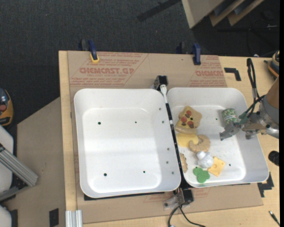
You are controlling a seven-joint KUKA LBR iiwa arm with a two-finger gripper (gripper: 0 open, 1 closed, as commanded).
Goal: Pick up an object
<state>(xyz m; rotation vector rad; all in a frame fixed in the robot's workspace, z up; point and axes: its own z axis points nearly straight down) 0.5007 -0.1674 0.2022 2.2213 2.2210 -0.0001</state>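
A flat brown cardboard sheet with red letters covers the bench. 2 blue clamps pin its far edge down. The floor around it is dark grey carpet, and some pale wooden boards lean at the top of the room.

2 shallow white plastic bins sit side by side on the sheet. The left bin has just a few small dark dots on its floor. The right bin holds the toys: a tan pizza slice with red dots, a beige curved piece, a small white lump, a yellow cheese wedge and a green leafy toy. A green and white roll lies near the far right side.

The grey robot arm reaches in from the right. Its gripper is low in the right bin, just beside the green and white roll. I cannot tell if its fingers are wide or closed.
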